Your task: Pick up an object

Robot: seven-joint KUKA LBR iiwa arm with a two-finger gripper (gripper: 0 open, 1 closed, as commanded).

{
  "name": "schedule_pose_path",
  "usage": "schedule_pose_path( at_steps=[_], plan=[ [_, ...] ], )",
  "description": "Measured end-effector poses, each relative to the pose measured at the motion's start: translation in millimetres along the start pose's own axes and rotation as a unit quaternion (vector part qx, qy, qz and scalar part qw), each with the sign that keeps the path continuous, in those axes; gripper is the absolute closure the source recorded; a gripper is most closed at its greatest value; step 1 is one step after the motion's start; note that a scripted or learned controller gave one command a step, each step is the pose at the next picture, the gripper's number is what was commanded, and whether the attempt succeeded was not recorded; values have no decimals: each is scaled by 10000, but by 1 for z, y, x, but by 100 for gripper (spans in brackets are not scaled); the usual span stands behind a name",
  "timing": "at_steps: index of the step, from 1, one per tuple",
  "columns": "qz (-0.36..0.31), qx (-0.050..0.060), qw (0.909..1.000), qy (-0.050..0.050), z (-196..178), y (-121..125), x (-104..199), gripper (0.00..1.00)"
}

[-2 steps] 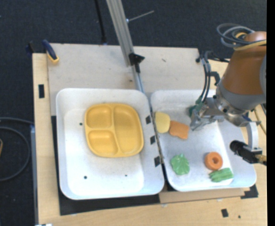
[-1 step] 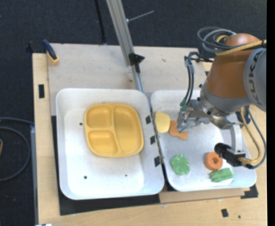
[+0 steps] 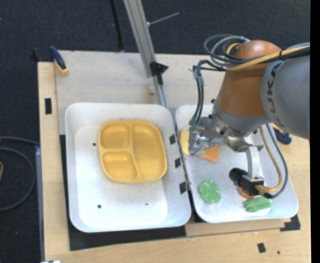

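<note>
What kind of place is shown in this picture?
Probably a robotics lab bench set up for grasping tests: a grey robot arm works over two white bins, a yellow divided tray and small toy pieces.

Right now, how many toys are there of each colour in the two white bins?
Yellow: 2, the divided plate in the left bin and a small piece at the right bin's left edge
Green: 2, one and another
Orange: 2, one and another, partly hidden
Total: 6
</note>
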State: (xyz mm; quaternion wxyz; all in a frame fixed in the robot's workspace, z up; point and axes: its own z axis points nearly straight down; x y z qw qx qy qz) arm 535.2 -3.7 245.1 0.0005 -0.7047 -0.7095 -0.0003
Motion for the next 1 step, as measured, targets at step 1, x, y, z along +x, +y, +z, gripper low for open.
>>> schedule_pose_path(
  at_steps=[1],
  plan=[
    [-1,1,10000,-1,12,-10,53,100]
  ],
)
